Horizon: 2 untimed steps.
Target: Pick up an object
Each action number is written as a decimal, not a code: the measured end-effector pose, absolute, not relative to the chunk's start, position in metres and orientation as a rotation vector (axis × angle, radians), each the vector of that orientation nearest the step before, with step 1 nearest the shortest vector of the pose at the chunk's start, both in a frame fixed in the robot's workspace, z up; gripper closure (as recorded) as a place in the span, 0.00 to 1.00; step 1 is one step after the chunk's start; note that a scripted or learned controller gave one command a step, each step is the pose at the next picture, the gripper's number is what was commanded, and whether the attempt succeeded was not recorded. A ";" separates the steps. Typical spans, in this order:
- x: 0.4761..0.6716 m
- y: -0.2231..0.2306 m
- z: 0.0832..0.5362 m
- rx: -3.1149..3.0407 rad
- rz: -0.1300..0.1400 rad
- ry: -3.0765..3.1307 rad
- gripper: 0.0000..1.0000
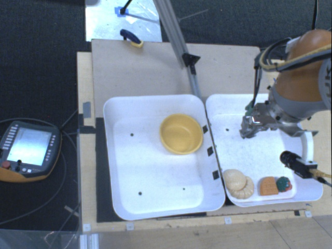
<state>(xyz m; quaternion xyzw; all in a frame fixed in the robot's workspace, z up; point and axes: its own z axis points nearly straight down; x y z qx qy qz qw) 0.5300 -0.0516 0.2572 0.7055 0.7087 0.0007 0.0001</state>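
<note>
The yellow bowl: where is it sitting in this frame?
The yellow bowl sits in the left bin, toward its upper right part near the divide with the right bin, apart from the pincer.

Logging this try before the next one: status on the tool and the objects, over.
Tool over right white bin, nothing seen held. Round beige bun-like object and orange block with green piece at near edge. Yellow bowl in left bin.

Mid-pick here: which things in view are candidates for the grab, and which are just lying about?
Job:
- gripper, over the right bin
- beige round object
- orange object
- green object
- yellow bowl, in the left bin

Lying about:
- teach pendant, off the bench
- clamp
</note>
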 end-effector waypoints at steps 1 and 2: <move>0.550 -0.002 0.254 2.216 0.002 2.227 1.00; 0.559 0.049 0.259 2.216 0.003 2.227 1.00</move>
